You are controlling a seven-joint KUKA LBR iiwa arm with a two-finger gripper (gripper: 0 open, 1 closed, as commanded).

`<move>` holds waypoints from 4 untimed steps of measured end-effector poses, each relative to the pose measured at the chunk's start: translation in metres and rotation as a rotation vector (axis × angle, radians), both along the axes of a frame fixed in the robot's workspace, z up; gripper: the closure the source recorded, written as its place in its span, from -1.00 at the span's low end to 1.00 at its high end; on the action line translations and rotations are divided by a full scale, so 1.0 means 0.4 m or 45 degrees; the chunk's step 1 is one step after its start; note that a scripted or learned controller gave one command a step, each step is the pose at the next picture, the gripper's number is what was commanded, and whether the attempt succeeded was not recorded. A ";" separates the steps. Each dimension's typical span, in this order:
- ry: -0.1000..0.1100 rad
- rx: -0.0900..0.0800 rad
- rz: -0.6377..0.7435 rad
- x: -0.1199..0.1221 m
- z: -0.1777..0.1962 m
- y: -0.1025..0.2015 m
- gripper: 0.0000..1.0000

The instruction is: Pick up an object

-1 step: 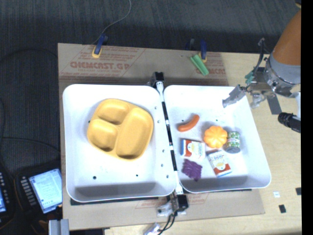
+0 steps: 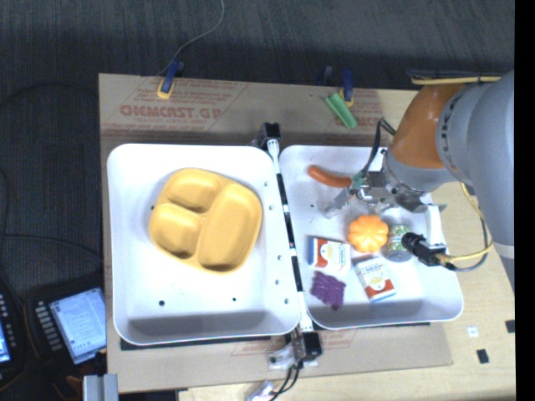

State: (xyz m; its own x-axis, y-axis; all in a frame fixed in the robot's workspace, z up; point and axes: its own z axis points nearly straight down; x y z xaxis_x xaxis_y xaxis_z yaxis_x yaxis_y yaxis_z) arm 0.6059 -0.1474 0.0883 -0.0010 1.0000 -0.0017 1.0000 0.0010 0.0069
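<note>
The gripper (image 2: 358, 197) hangs low over the right bin (image 2: 435, 307), reached in from the right. One grey finger (image 2: 337, 205) juts out toward the left and down; whether the pair is open or closed cannot be told from this angle, and nothing is seen clamped between them. Judged from this, no object has been lifted yet and the pick remains to be done.

Nearest items, working outward from the fingers:

1. A small orange pumpkin (image 2: 368, 233) lies just below and to the right of the finger, near it but apparently not touching.
2. An orange sausage (image 2: 330, 176) lies just above the finger, close to the bin's upper left corner.
3. A round greenish item (image 2: 399, 241) sits touching the pumpkin's right side, partly under the wrist hardware; its type cannot be identified.
4. A white and orange carton (image 2: 330, 255) lies below the finger, beside the pumpkin's lower left.
5. A second small carton (image 2: 375, 277) lies below the pumpkin.
6. A purple bunch of grapes (image 2: 328, 288) lies farthest down, just below the first carton.

Well apart, to the left of the fingers, a yellow divided tray (image 2: 206, 220) rests upside down in the left bin (image 2: 134, 307).

Remaining work: close on one item, most plausibly the pumpkin or the sausage, and raise it clear of the bin floor.
</note>
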 end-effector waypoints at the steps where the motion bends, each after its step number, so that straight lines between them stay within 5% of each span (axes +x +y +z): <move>1: -0.004 -0.003 -0.001 0.003 0.028 -0.002 1.00; 2: -0.003 -0.002 -0.001 0.002 0.028 -0.002 -1.00; 3: -0.007 -0.006 -0.002 -0.092 0.002 0.065 -1.00; 4: -0.009 -0.005 -0.003 -0.089 0.029 0.064 1.00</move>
